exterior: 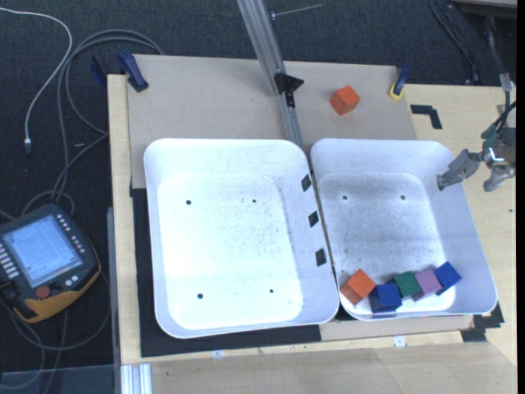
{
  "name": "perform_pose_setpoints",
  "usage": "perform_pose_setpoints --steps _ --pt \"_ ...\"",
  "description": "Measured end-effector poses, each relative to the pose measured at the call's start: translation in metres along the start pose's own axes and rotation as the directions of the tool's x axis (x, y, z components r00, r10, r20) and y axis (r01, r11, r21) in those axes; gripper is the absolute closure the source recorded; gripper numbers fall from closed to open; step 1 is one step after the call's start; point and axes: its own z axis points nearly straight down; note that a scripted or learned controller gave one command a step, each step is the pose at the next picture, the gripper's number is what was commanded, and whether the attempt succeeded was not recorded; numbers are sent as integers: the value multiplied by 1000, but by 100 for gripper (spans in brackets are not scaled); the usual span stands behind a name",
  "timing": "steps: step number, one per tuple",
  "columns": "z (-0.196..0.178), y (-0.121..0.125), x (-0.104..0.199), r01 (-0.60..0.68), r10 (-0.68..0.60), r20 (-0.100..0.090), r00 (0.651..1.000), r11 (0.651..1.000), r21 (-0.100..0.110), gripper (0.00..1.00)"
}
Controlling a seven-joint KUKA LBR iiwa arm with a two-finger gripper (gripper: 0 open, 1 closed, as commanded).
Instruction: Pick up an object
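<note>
I see the tool [476,173] at the right bin's [459,212] far right rim, spread wide, holding nothing. Blocks [402,286] huddle against the near wall, likely slid down the slope; a stray orange cube [345,99] sits on the worktop [213,97] beyond the bins, so I count it out of play

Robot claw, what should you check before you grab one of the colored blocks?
1. Blocks in view: orange block, dark blue block, green block, purple block, blue block along the right bin's near edge: ok.
2. Gripper above a block: not ok, it's at the bin's right rim.
3. Fingers spread, nothing between: ok.
4. Blocks spaced apart: not ok, they touch.
5. Spare orange cube lies outside the bins: ok.
</note>
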Motion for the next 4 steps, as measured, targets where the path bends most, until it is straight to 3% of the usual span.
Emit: perform_pose_setpoints --steps 1,2,3,4 --pt "-11 1 0 1 -1 1 1000 1000 -4 100" --pt "-3 -48 44 3 -3 -2 1000 1000 3 100" --pt "-4 -41 88 5 -5 -2 1000 1000 1 100" --pt "36 -34 144 6 -6 -2 1000 1000 5 100"
